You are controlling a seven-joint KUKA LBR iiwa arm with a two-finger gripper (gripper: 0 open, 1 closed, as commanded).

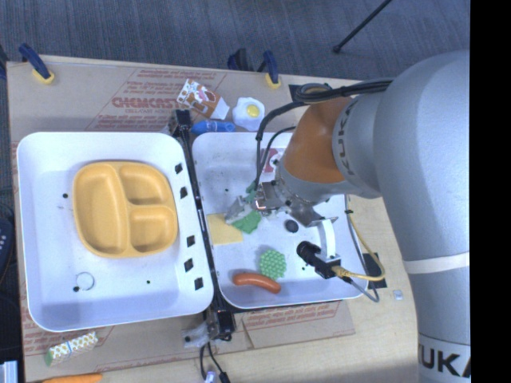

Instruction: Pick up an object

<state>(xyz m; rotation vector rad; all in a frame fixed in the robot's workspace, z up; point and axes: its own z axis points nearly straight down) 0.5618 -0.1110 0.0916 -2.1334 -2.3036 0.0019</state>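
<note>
My gripper hangs low in the right bin, near its left-middle. It sits directly over a green leafy piece and the upper edge of a yellow cheese slice. I cannot tell whether it touches either one. Further forward lie a green round waffle-textured piece and a red-orange sausage close to the front wall. The grey wrist with its orange band covers the right half of this bin.
The left bin holds a yellow divided tray. Behind the bins, on the cardboard, lie a fried-egg toy, a snack packet and a blue item. A wrapped candy lies at the front left.
</note>
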